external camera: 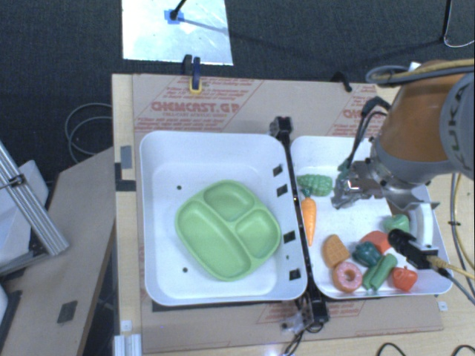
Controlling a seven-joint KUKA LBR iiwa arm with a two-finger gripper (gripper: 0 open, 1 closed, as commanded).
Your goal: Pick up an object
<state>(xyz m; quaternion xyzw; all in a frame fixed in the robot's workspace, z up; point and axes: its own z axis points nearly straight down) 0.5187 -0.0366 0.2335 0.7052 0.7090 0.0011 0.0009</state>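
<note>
Over the right bin (326,148), the claw (346,191) hovers, grip state impossible to tell.

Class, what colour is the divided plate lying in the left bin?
Light green; the divided plate shows clearly in the camera view.

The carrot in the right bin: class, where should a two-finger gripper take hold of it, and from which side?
Probably across the carrot's thick upper part, descending from above. It lies flat, pointing toward the bin's near edge, with bare floor on its right; the bin divider crowds its left.
</note>
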